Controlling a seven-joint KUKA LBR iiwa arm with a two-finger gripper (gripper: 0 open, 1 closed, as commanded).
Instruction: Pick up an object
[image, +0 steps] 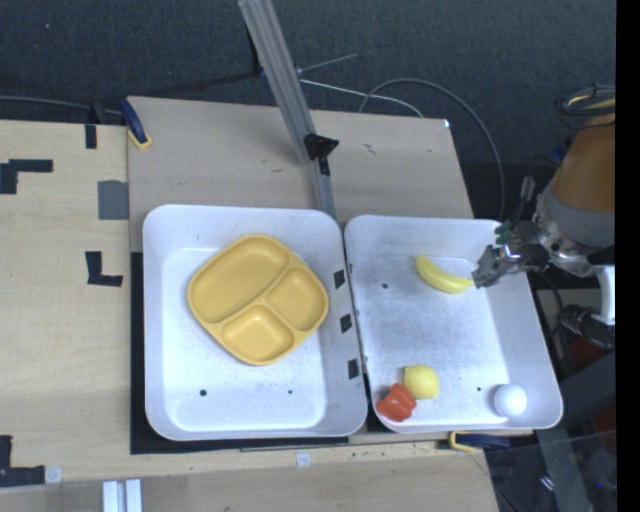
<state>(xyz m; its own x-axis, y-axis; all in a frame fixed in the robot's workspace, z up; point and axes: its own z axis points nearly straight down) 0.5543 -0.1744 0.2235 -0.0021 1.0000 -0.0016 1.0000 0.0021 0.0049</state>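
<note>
A yellow banana lies in the upper part of the right bin. My gripper hangs just to the right of the banana's end, low over the bin near its right wall. A yellow lemon and a red-orange fruit sit together at the right bin's front left corner. A white ball rests at its front right corner.
The left bin holds a yellow divided plate. A grey metal bar slants down from the top to the bins' shared edge. Cables trail behind the right bin. The arm's orange band is at the right edge.
</note>
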